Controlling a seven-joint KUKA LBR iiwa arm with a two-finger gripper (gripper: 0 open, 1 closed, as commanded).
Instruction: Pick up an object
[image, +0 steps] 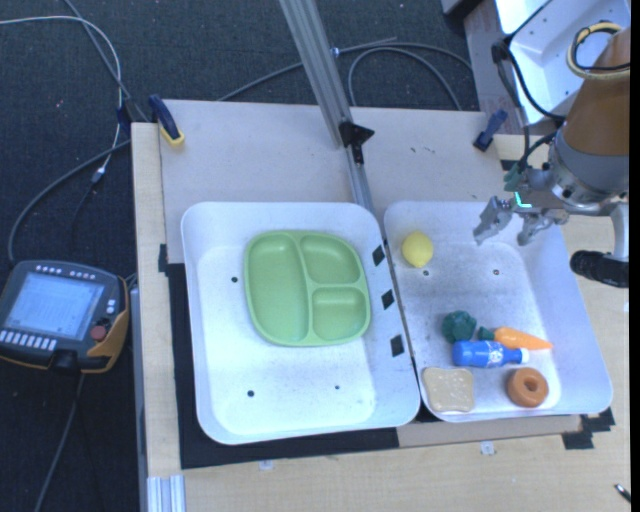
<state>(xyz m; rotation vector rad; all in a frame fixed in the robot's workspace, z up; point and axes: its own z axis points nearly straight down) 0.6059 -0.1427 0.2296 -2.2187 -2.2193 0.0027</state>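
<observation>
- Hovering over the right bin's (560, 300) far end, your gripper (512, 225) has fingers spread, nothing between them.
- Closest grab is the lemon (417, 249), just left of it and slightly nearer you.
- Looks light, rigid, round and slippery, so pinch across the middle.

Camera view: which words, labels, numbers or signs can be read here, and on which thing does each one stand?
No text can be read.
Blue bottle: its white label is too blurred to read.
Teach pendant: its lit screen is too small and blurred to read.
</observation>
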